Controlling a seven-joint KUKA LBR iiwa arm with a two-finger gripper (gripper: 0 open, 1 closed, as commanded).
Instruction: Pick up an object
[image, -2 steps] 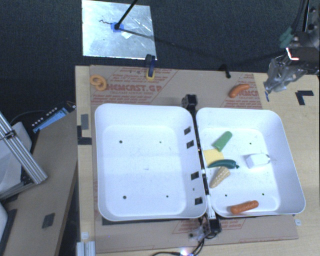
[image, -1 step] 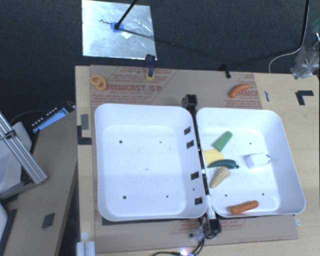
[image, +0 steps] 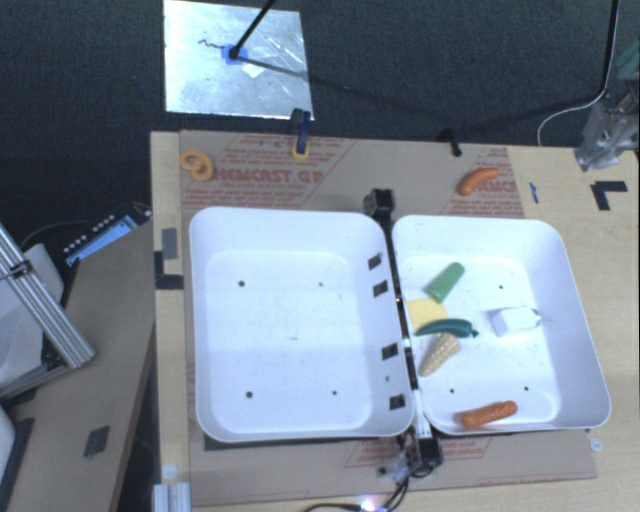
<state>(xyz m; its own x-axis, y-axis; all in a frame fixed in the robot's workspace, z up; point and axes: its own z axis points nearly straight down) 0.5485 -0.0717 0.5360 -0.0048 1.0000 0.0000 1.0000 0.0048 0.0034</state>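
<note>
- Objects sit grouped in the right white bin (image: 560, 300): a green wedge-shaped piece (image: 446, 280), a flat yellow piece (image: 424, 312), a dark green pepper (image: 447, 327) and a pale corn cob (image: 438, 353).
- Small white block (image: 513, 321) rests just right of the pepper.
- Orange sausage (image: 488, 413) lies near the front wall.
- 2nd orange sausage (image: 478, 181) lies on the bench behind the bins.

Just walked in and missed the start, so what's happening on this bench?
Nothing is being handled right now. The right bin holds a small pile of toy food: a green pickle, a yellow piece, a dark green pepper, a corn cob, a white block and an orange sausage. Another sausage lies on the board behind the bins. No pick has begun.
</note>
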